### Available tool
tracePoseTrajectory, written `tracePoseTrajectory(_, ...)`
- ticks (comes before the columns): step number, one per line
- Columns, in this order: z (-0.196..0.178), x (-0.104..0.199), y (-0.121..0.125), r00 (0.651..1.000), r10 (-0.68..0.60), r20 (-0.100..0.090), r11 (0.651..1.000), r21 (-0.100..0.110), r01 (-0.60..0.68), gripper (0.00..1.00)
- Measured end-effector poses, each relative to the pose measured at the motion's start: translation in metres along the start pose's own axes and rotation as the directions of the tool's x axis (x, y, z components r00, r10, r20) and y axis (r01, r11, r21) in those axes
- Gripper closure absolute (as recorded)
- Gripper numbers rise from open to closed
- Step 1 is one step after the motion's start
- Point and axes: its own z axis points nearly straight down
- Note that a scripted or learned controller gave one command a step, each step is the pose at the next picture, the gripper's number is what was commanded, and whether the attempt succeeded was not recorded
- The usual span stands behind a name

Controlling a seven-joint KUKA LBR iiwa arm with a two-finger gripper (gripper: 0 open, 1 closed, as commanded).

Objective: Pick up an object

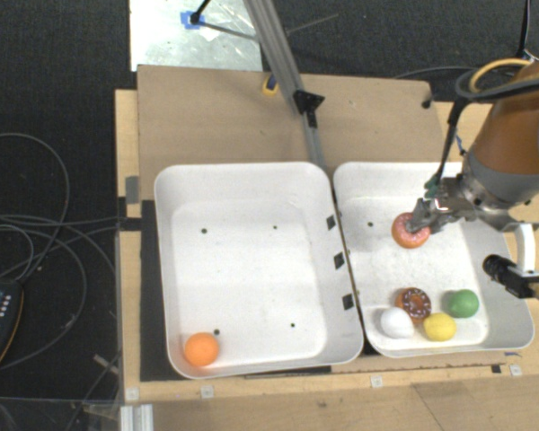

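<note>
Pink donut (410, 232) flat (round, axisless)

1. I see the gripper (421, 219) low in the right bin (359, 187), right at a pink donut (408, 232); grasp unclear.
2. Front of that bin: white ball (396, 323), chocolate donut (416, 303), yellow ball (439, 327), green ball (463, 303), clustered.
3. Left bin (242, 176): orange ball (201, 349), front-left corner.

Pink donut (410, 233) lies in right bin (368, 187), upper mid, at end effector (422, 218).
</note>
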Motion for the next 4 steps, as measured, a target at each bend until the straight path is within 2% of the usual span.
tracePoseTrajectory(1,-0.024,0.000,0.002,1.000,-0.001,-0.001,1.000,0.003,0.001,1.00)
tracePoseTrajectory(3,-0.040,0.105,0.032,1.000,-0.007,-0.004,1.000,0.004,0.007,1.00)
tracePoseTrajectory(4,-0.026,0.154,0.037,1.000,-0.006,-0.004,1.000,0.008,0.006,1.00)
